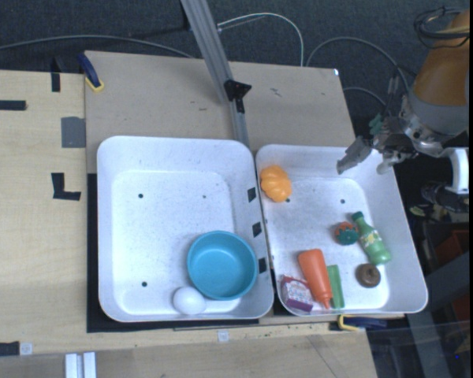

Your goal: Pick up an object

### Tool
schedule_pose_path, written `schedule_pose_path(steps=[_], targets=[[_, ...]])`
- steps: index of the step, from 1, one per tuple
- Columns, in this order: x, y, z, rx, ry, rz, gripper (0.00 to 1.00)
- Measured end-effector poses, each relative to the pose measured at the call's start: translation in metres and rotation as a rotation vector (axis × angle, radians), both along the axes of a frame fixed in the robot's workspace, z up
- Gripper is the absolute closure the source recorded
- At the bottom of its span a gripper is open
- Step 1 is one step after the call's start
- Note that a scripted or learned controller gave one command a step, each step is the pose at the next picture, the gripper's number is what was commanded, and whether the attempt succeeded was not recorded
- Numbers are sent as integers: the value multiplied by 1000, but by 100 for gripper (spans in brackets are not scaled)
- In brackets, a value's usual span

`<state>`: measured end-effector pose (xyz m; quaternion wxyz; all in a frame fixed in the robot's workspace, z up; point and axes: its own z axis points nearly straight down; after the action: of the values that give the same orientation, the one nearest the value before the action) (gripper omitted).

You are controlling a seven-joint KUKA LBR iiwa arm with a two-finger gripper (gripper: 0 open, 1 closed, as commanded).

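You have nothing picked up yet. Your pincer [372,158] hangs spread and bare above the right bin's [303,157] far right corner. The orange carrot [315,276], green bottle [370,239] and yellow fruit [275,183] all lie on the bin floor; descent, grasp and lift remain.

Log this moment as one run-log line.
gripper: open, above right bin's far edge | holding: nothing | blue bowl, white ball: left bin
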<state>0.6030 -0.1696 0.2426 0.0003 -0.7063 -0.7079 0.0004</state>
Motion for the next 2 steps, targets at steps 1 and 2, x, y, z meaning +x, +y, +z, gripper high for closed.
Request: schedule_pose_path(steps=[1, 2], targets=[[0, 0, 0, 0, 0, 0, 0], [1, -3, -44, -1, 4, -1, 0]])
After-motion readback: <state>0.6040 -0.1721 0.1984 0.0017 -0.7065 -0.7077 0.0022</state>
